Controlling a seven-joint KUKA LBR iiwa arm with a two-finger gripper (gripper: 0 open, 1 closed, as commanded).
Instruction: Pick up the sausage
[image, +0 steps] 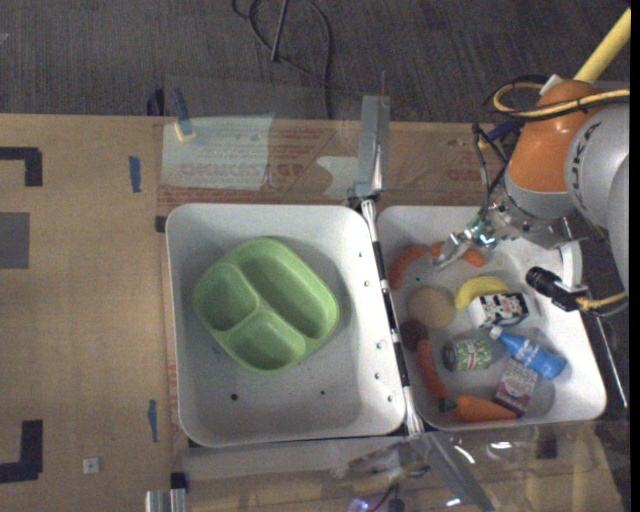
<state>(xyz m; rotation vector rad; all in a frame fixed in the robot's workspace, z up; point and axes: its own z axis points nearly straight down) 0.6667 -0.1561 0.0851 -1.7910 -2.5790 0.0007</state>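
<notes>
The claw hangs over the right bin; its grip state cannot be told. The sausage lies just left of it.

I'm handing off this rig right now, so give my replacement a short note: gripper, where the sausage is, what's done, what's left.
Gripper: low over the right bin's far end, next to the banana; finger state unclear, nothing seen held.
Sausage: lying at the right bin's far left, by the divider, apart from the gripper.
Left bin: holds the green tray.
Done: arm is in over the right bin.
Left: move to the sausage, grasp, lift.
</notes>
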